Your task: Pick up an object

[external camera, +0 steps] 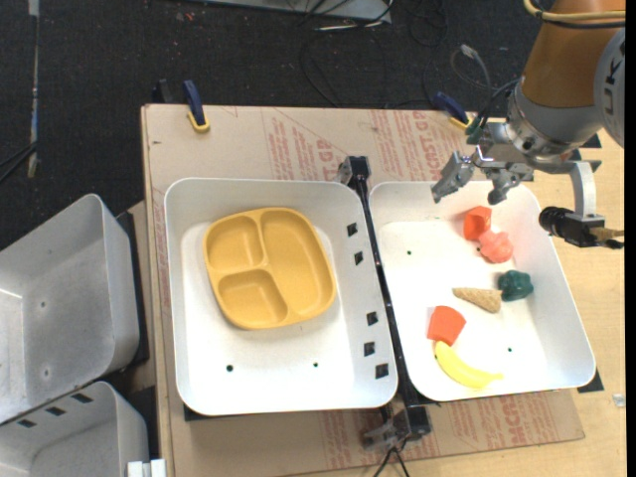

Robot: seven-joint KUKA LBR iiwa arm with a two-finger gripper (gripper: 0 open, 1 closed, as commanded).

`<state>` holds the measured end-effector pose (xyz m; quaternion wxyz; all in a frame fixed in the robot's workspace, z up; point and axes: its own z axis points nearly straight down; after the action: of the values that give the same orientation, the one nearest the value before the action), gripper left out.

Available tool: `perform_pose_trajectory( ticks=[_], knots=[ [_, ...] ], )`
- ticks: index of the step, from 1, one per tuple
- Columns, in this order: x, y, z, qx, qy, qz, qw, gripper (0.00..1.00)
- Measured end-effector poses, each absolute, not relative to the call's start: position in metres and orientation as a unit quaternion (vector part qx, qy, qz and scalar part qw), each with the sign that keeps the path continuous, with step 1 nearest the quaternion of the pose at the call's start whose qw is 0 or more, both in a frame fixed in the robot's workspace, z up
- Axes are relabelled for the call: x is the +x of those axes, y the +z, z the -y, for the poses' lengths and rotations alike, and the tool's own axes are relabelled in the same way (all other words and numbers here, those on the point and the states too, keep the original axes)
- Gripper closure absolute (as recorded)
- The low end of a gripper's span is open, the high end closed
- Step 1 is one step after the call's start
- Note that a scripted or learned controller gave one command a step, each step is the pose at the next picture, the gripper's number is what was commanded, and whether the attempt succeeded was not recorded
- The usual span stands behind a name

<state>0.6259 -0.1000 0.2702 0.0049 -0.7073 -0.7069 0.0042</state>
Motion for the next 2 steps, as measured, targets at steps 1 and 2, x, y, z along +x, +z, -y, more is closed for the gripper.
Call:
perform_pose_trajectory(
  ticks=[1,2],
  knots=[
    [0.628,0.278,0.100,-0.707,0.0001,0.708,0.000,0.00],
    [0.621,0.232,0.095,-0.707,0.0011,0.707,0.001,0.00]
  ],
)
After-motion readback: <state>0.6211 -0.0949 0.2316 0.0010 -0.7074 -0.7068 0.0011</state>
